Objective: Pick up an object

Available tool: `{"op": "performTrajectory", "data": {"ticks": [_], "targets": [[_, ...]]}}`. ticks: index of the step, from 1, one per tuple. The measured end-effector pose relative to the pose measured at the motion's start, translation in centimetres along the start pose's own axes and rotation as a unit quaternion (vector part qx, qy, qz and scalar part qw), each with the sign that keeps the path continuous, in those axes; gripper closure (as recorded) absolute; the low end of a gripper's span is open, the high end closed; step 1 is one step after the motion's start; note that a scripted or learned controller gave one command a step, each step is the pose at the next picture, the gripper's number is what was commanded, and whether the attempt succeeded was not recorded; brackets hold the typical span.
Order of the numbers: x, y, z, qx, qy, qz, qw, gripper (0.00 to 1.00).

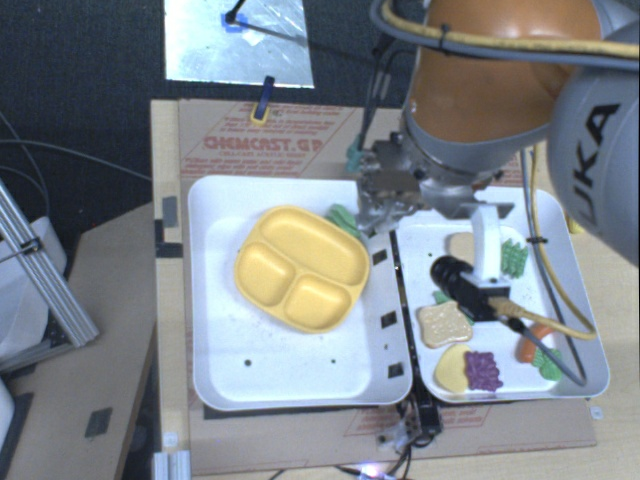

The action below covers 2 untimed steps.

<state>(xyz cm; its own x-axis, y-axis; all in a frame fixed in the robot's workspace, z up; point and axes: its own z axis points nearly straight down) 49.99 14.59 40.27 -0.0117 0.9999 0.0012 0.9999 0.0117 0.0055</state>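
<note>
I counted two white bins: the left bin (215, 368) held one yellow divided tray (300, 266); the right bin (585, 363) held toy foods, including one purple grape bunch (483, 370). The arm (590, 138) read "KUKA", the cardboard (270, 140) "CHEMCAST GP". The claw (378, 208) hovered by the tray; its state I couldn't tell.

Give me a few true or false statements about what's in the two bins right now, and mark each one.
1. A yellow divided tray lies in the left bin. True.
2. The purple grapes sit in the left bin. False: they are in the right bin, near its front edge.
3. The toast slice lies in the right bin. True.
4. The tray has two compartments. False: it has three.
5. The gripper is near the divide between the bins, at their far side. True.
</note>
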Motion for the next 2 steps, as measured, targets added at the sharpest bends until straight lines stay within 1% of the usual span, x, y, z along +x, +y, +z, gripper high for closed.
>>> {"op": "performTrajectory", "data": {"ticks": [2], "targets": [[0.0,0.1,-2.1,-0.002,0.0,-0.006,1.0,1.0]]}}
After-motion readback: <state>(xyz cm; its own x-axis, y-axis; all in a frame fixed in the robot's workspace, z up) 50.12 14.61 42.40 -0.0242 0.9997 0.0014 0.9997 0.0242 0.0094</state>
